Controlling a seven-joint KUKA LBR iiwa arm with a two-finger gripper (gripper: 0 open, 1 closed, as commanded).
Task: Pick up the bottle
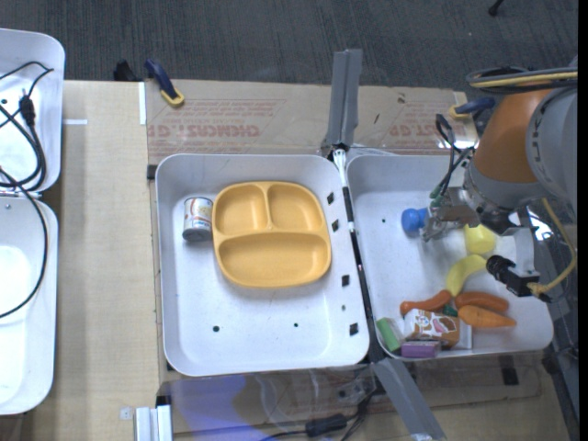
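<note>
The small blue-capped plastic bottle [415, 220] lies in the right white bin [386, 255] just beside the hand [439, 225], likely light and slick, best gripped across its body; whether the hand is clenched I cannot tell.

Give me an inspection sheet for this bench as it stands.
Surface: two white bins, left bin and right bin, on a brown bench.
Job's things: the bottle cannot be told for sure.
Clutter: yellow tray and can in left bin; blue thing, banana, carrots, small box in right bin.
Grippers: pincer low beside the blue thing; state unclear.
Cables: black cables at far left.
Surroundings: clamp behind bins.
</note>
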